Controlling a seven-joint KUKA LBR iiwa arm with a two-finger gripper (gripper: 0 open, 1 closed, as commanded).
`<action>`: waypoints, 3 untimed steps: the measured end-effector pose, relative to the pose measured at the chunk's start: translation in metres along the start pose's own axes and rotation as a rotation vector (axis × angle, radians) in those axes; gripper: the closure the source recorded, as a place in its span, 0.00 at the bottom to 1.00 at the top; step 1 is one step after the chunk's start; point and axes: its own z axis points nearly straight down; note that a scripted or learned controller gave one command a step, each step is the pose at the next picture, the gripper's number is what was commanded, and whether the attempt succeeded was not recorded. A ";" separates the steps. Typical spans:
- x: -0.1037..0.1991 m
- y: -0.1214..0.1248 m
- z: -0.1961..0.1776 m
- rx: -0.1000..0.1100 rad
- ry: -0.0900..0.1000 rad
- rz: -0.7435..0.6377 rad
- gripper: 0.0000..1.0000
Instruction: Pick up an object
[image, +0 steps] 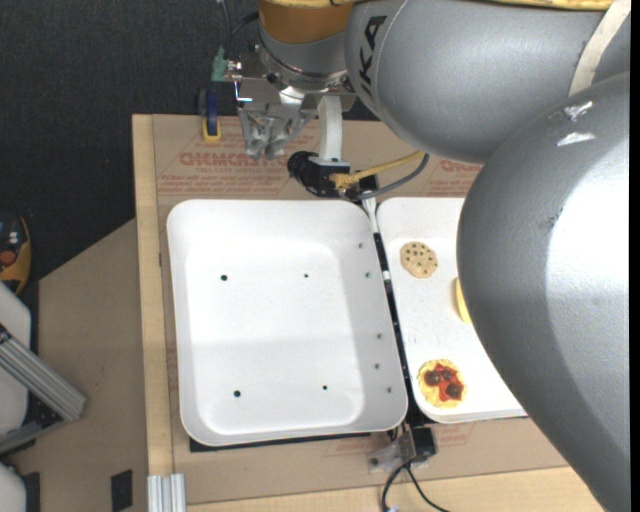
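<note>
Big grey robot arm (520, 150) up front, smooth painted shell with a soft satin sheen. Beneath it, the left shallow white plastic bin (200, 300) looks smooth and faintly glossy; the right white plastic bin (420, 225) has the same finish. The brown cardboard-like worktop (160, 170) reads matt, printed in red. Bare ribbed metal extrusion (40, 380) glints at left.

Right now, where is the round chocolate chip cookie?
The round chocolate chip cookie lies in the right white bin, near its far left corner, beyond the small tart with red topping.
</note>
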 end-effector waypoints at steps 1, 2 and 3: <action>-0.001 0.000 -0.032 -0.001 0.001 0.000 1.00; -0.117 -0.005 -0.065 0.001 -0.004 0.013 1.00; -0.048 -0.052 -0.005 0.014 0.000 -0.004 1.00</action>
